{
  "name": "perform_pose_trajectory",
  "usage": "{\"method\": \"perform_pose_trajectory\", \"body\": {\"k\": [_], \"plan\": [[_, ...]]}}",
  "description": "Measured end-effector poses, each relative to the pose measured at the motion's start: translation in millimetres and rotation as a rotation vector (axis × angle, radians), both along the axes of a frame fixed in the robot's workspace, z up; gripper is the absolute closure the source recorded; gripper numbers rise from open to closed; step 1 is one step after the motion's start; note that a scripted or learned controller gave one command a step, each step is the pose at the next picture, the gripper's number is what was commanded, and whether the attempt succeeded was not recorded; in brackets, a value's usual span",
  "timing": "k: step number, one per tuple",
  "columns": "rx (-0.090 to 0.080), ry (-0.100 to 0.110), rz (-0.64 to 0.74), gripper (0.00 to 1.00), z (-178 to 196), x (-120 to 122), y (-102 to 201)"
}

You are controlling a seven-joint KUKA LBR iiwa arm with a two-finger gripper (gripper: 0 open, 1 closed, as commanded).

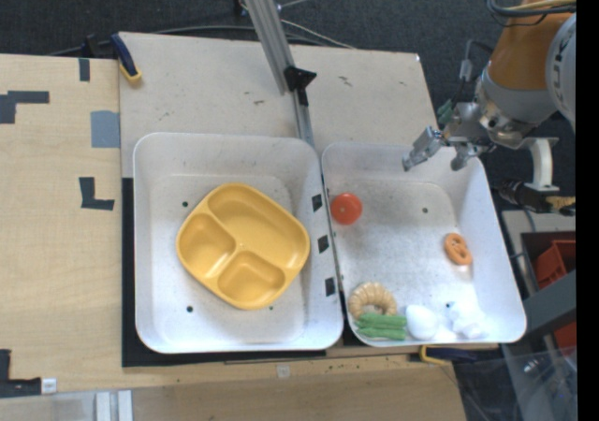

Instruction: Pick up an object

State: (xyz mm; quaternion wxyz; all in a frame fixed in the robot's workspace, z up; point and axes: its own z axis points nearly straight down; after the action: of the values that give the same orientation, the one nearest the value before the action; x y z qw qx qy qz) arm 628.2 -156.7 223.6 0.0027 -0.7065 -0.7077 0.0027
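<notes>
My gripper point(438, 156) hangs over the far right corner of the right bin point(487, 213), fingers spread apart and nothing between them. Below it in that bin lie a red ball point(346, 209) near the left wall, an orange ring-shaped piece point(457, 248) by the right wall, a tan doughnut point(372, 298), a green pod point(382, 325) and white lumps point(447, 320) along the near edge. None of these touches the gripper.
The left bin point(154, 223) holds a yellow divided plate point(243, 244). A grey metal pole point(267, 21) slants across the bench behind the bins. A yellow-and-blue clamp point(126, 59) sits at the bench's far left corner.
</notes>
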Motion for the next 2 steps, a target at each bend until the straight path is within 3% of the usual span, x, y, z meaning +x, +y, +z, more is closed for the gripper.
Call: {"method": "perform_pose_trajectory", "body": {"k": [2], "plan": [[0.000, -0.002, 0.000, 0.00, -109, -4, 2]]}}
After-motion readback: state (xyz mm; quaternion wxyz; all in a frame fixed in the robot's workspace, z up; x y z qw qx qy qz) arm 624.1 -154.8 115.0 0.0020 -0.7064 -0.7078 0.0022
